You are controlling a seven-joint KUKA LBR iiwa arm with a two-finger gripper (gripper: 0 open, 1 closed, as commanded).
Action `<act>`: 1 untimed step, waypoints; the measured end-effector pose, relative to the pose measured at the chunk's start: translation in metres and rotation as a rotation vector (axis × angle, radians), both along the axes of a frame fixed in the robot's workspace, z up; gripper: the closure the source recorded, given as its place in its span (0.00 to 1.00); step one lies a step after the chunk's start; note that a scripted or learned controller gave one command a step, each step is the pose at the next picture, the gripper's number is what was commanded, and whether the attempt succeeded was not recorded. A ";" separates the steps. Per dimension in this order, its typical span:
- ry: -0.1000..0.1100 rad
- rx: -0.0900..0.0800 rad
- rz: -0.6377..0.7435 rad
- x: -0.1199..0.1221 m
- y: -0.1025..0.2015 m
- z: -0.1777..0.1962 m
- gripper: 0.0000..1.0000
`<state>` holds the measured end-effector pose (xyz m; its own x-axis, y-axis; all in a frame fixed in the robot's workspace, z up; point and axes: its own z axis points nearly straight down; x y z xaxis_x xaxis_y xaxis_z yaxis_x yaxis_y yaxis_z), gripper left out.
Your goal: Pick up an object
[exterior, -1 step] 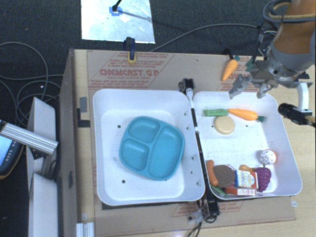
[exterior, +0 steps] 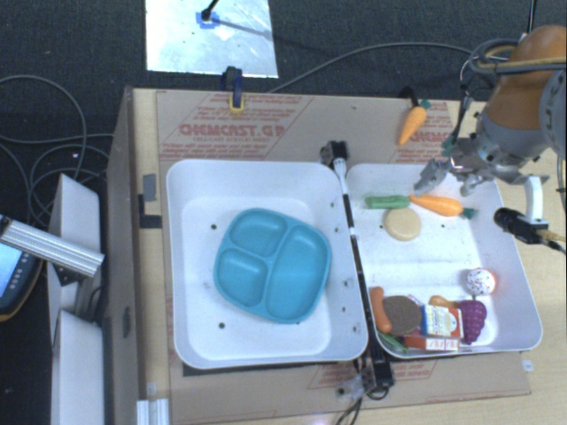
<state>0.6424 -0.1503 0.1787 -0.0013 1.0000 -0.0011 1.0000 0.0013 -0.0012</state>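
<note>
The gripper [exterior: 450, 172] hangs over the far side of the right bin [exterior: 518, 264], fingers spread with nothing between them. No pick yet; the carrot [exterior: 436, 204] lies just beside it.

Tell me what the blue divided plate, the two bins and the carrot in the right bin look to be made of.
Blue divided plate: likely moulded plastic, with a smooth even colour, soft sheen and rounded compartment ridges. Left bin and right bin: probably thin formed plastic, glossy white, with rounded corners and rolled rims. Carrot: seemingly a plastic toy, uniformly orange with a smooth skin.
</note>
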 end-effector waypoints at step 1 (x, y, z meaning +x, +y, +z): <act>-0.003 -0.001 0.000 0.015 -0.046 -0.028 0.00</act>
